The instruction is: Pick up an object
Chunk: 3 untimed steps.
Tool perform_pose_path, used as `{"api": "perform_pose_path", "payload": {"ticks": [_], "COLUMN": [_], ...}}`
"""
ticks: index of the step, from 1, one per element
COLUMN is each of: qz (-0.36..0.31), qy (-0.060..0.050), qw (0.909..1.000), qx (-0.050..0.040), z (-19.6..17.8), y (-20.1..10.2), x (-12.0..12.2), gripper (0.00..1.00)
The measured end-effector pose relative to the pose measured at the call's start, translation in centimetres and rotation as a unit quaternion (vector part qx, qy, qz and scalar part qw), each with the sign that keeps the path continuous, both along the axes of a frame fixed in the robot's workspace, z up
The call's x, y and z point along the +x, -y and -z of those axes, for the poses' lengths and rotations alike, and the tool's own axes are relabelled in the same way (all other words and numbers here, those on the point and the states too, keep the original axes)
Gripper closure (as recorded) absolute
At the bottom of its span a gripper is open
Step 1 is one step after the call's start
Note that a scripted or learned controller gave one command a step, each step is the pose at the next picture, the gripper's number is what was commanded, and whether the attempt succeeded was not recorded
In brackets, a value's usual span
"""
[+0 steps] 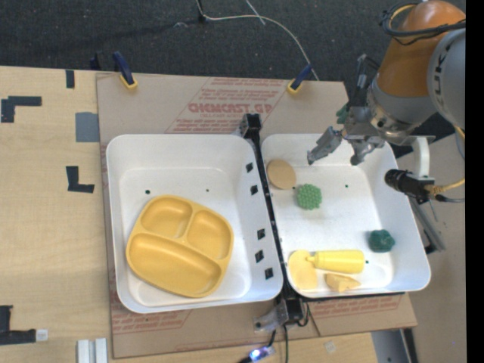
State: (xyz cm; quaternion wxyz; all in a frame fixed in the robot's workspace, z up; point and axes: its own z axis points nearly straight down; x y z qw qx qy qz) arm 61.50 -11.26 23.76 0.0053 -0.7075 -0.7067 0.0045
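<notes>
My gripper (337, 151) hangs open over the back of the right bin (393, 203), with nothing between its two fingers. In that bin lie a tan round disc (281, 174) at the back left, a green knobbly ball (308, 197) just in front of it, a dark green small object (381, 240) at the right, and a yellow cylinder (338, 261) with pale yellow pieces (302, 272) at the front. The gripper stands above and to the right of the green ball, apart from every object.
The left bin (128, 157) holds a yellow divided plate (179, 244). A black divider strip (259, 195) runs between the bins. Blue and yellow clamps (123, 70) pin the cardboard at the back. A cable connector (404, 181) juts beside the right bin.
</notes>
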Motion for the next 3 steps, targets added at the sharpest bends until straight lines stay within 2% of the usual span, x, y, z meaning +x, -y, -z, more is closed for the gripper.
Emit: {"api": "perform_pose_path", "payload": {"ticks": [1, 2, 3], "qz": [-0.001, -0.001, -0.001], "qy": [0.005, 0.002, 0.003], "qw": [1.0, 1.0, 1.0], "qx": [-0.0007, -0.0006, -0.0006], "z": [-0.6, 5.9, 10.8], "y": [0.0, 0.4, 0.7], "x": [0.2, 0.4, -0.5], "gripper": [0.0, 0.0, 0.0]}}
